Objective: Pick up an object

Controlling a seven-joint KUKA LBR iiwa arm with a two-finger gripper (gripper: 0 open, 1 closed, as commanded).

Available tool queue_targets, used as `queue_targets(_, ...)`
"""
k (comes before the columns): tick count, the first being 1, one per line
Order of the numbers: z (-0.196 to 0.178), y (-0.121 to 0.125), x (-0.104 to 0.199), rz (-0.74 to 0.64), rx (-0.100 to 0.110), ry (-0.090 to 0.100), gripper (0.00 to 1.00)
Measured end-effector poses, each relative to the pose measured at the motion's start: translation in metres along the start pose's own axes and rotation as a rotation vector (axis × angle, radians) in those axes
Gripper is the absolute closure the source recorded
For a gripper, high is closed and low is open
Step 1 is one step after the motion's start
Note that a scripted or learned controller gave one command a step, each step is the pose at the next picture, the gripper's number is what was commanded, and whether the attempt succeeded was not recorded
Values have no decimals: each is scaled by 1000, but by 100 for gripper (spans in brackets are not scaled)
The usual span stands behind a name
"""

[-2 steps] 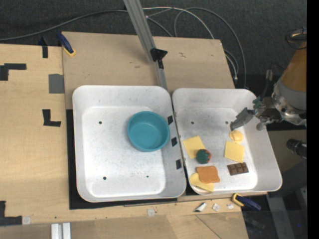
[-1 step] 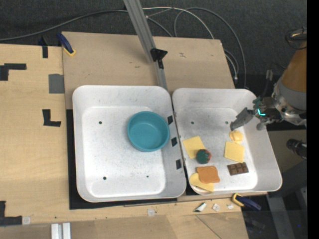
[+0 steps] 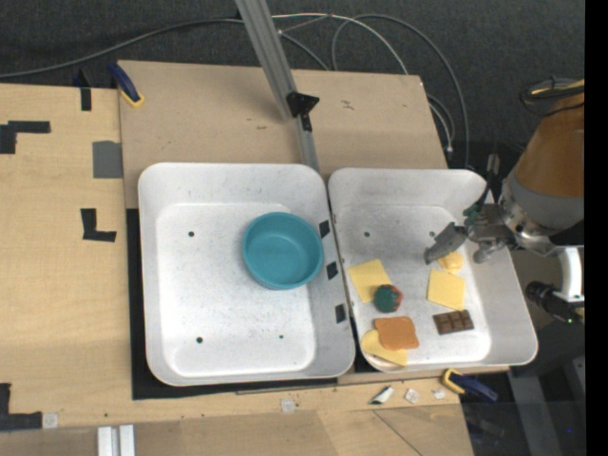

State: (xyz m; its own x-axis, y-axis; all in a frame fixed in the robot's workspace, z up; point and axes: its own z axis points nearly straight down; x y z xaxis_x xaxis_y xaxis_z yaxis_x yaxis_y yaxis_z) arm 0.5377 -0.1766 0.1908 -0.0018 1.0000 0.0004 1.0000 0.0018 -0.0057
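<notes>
Fingers [image 3: 454, 246] spread, hovering over the right shallow white bin [image 3: 380, 202], nothing between them. We note a small yellow flat piece [image 3: 452, 262] just below, a teal round bowl [image 3: 281, 250] in the left white bin [image 3: 180, 255].

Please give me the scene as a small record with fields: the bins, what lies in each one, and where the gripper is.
left bin: holds a blue bowl
right bin: holds small food-like pieces
pieces: yellow square, green ball, orange piece on a pale yellow one, second yellow square, small yellow piece, brown bar
gripper: over the right bin's right side, beside the small yellow piece
held object: none seen between the fingers
</notes>
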Motion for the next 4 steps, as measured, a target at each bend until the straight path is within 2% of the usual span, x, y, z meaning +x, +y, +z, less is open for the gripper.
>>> queue_targets(1, 62, -8, -1, 1, 3, 1, 0)
queue_targets(2, 102, -7, -1, 0, -7, -3, 0)
queue_targets(3, 91, -7, 0, 0, -7, -1, 100)
queue_targets(4, 27, -6, 0, 0, -10, -2, 100)
